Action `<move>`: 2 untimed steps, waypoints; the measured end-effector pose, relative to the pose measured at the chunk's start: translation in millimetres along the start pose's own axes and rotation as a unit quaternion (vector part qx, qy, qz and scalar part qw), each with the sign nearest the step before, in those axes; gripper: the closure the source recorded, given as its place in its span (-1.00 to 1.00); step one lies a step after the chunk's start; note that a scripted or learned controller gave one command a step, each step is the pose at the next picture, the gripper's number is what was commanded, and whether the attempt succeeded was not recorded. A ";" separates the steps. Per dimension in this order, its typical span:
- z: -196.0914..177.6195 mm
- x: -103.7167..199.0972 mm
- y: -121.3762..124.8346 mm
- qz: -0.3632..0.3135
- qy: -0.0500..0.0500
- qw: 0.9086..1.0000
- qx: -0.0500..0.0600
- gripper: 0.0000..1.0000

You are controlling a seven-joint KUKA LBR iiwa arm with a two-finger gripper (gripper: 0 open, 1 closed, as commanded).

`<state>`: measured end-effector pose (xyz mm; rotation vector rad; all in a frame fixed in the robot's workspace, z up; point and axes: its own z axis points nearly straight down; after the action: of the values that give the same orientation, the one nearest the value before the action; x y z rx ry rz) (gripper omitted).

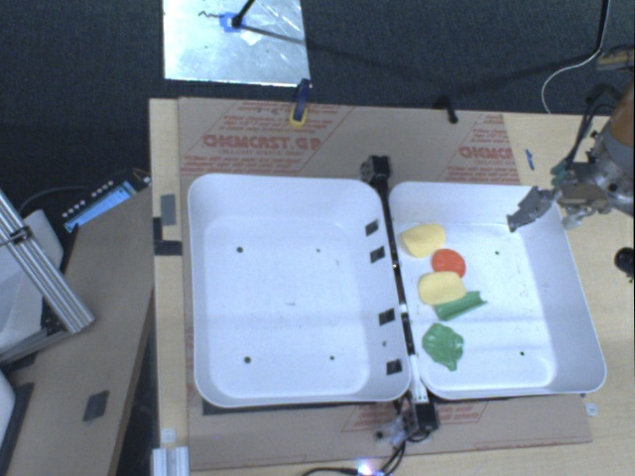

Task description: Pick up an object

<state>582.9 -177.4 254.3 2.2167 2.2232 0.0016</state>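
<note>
- Five objects clustered along the left wall of the right bin (pixel 571 296): yellow piece (pixel 424 238), red ball (pixel 448 262), second yellow piece (pixel 441 287), green strip (pixel 458 305), green lump (pixel 443 345).
- Wide bare floor across the right half of that bin, toward its right rim.
- Left bin (pixel 213 266) beside it, walls touching at the middle.
- Gripper (pixel 524 213) over the right bin's far right corner, well apart from the cluster.
- Fingers too blurred to tell whether apart or together; nothing seen between them.
</note>
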 end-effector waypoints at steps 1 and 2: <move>178.1 59.2 2.3 -0.003 0.002 1.000 0.004 -1.00; 158.6 55.0 5.1 -0.001 0.000 1.000 -0.001 1.00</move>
<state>588.2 -122.6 95.6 2.2138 2.2238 0.0039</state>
